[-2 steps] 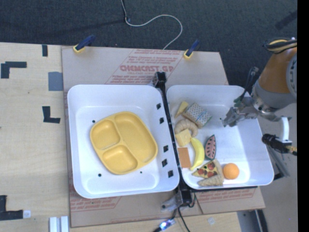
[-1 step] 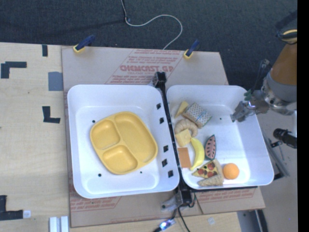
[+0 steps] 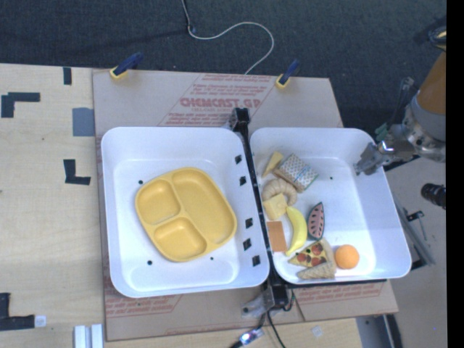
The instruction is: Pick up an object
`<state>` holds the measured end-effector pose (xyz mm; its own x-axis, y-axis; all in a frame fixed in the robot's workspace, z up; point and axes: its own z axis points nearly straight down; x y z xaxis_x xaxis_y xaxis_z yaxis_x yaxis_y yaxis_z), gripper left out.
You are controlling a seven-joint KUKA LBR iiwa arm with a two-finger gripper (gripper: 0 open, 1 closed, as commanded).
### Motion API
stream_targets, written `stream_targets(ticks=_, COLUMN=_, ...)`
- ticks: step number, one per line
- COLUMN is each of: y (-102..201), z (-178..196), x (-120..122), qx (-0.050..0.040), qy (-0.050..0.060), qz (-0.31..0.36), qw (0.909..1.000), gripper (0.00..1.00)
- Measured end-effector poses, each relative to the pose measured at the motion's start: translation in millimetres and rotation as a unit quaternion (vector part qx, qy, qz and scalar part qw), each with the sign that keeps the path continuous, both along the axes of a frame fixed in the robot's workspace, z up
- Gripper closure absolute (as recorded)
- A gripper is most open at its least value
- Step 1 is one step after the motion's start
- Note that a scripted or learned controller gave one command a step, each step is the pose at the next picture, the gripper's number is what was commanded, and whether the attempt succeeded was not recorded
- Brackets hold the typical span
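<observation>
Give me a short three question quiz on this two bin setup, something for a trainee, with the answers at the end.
1. True or false: the yellow divided plate lies in the left bin.
2. Multiple choice: the orange lies in which corner of the right bin? A near right, B far left, C far right.
3. Fill in: the banana lies just left of the ____ slice.

Key: 1 true. 2 A. 3 watermelon.
</observation>
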<state>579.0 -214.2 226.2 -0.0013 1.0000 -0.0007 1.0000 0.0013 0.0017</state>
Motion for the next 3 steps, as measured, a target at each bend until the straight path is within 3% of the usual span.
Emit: stream_targets(ticks=3, y=151, z=-6, x=32, qx=0.0008, qy=0.002, qz=0.002, qw=1.0000, gripper=1.00)
